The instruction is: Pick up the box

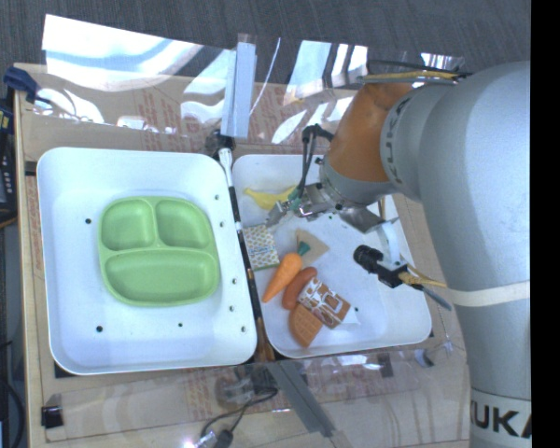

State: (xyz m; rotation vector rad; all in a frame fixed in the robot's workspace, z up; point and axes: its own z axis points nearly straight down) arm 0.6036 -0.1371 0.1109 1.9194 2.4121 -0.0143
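Step in hand: approach. The grey arm with its orange band (pixel 364 143) reaches in across the right-hand shallow white bin (pixel 406 320), and the hand (pixel 299 203) hangs low over the far part of that bin, above a yellow banana-shaped toy (pixel 261 196). Whether the hand is spread or pressed together cannot be told from this slant; nothing is seen between its tips.

The task's thing, taken to be the small brown printed cardboard box (pixel 323 301), lies flat in the same bin, nearer the camera than the hand and well apart from it. It rests just beside an orange toy carrot (pixel 282 276) and touches a tan waffle-like piece (pixel 304 327). A small patterned square packet (pixel 259 245) lies between hand and carrot.

Judgement: the pick is not yet made. The next move calls for shifting the hand toward the camera over the box, then descending clear of the carrot.

The left-hand bin (pixel 65 325) holds a green divided plastic plate (pixel 159 250).
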